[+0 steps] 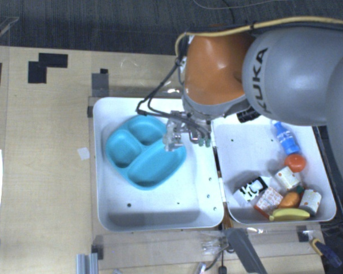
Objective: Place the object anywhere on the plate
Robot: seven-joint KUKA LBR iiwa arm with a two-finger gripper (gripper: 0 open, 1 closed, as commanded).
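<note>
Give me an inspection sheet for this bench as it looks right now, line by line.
Surface: two shallow white bins side by side, left bin, right bin.
Job's things: blue divided plate in the left bin; nothing seen lying on it.
Clutter: banana, blue bottle, red ball, small cartons in the right bin.
End effector: over the plate's right rim; grip unclear.
Cables: black cable beside the wrist; thin wire on the floor.
Surroundings: dark carpet, wooden bench top.

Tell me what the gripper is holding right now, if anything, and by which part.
It cannot be told. The gripper hangs over the right edge of the blue plate in the left bin, and no object is plainly visible in it from this view.
</note>
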